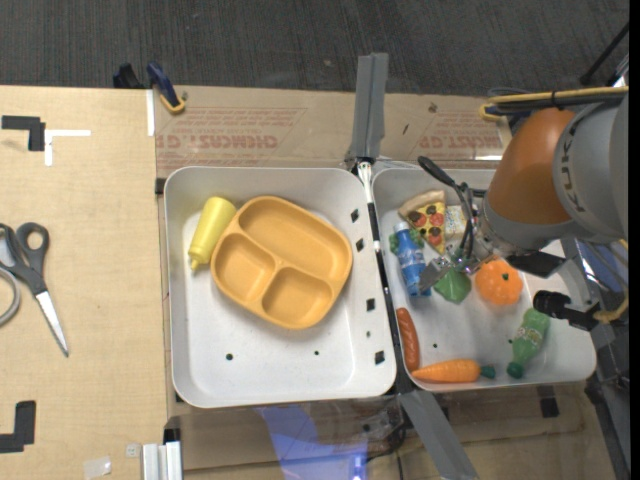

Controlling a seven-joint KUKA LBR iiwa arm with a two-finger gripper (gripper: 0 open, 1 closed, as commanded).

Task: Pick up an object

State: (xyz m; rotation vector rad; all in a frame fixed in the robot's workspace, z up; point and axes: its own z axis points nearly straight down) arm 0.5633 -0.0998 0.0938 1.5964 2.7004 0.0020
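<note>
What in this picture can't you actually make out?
- Gripper: its tips are lost among the toys in the right bin; whether it grips anything is unclear.
- Pizza slice: partly hidden behind the gripper's metal parts.
- Scissors: cut off by the left edge.

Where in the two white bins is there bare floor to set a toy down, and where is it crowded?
Left bin: bare floor along the near edge, below the yellow divided plate, plus a strip along its right wall. Right bin: crowded; pizza slice, blue bottle, orange, carrot and the hand leave only small gaps.
</note>
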